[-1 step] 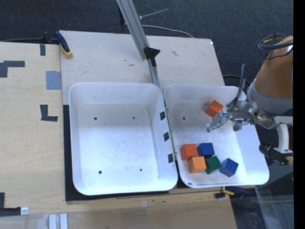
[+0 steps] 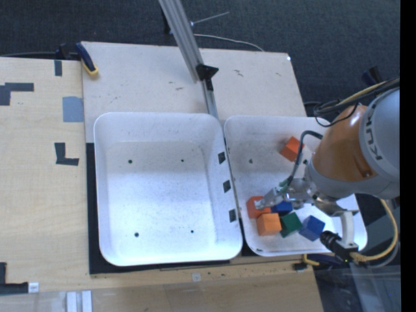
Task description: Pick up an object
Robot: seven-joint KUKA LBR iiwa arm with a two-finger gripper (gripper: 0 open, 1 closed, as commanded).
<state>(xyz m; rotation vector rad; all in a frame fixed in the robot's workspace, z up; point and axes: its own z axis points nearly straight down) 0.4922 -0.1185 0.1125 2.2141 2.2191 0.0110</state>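
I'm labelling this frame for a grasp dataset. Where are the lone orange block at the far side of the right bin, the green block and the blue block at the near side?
Lone orange block point(image 2: 290, 149), camera view, top face.
Green block point(image 2: 290, 223), camera view, top face.
Blue block point(image 2: 312, 227), camera view, top face.

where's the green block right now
The green block lies in the right bin, near its front edge, wedged between an orange block on its left and a blue block on its right, just below the hand.
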